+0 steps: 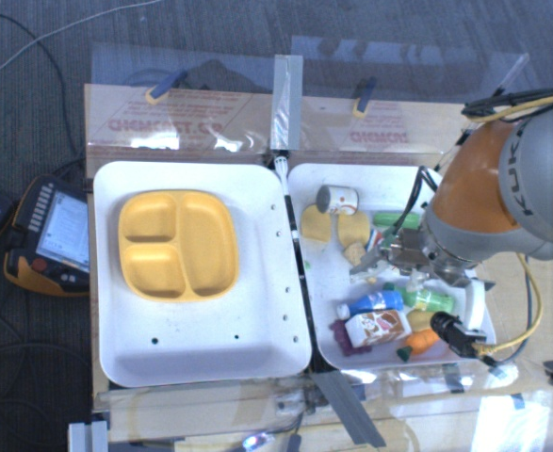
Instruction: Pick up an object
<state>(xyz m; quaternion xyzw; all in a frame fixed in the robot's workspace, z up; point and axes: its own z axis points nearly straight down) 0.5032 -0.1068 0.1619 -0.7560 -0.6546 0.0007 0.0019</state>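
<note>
My gripper hangs low over the middle of the right bin, and the arm reaches in from the right. Just left of it lie two pale yellow food pieces and a third. A grey and white can lies on its side at the bin's far end. Below the gripper lie a blue bottle, a white and red carton and a green bottle. An orange carrot-like piece sits at the near edge. I see nothing held in the gripper.
The left bin holds a yellow divided plate. A green item lies partly under the arm. A purple item sits beside the carton. A teach pendant lies on the floor at left.
</note>
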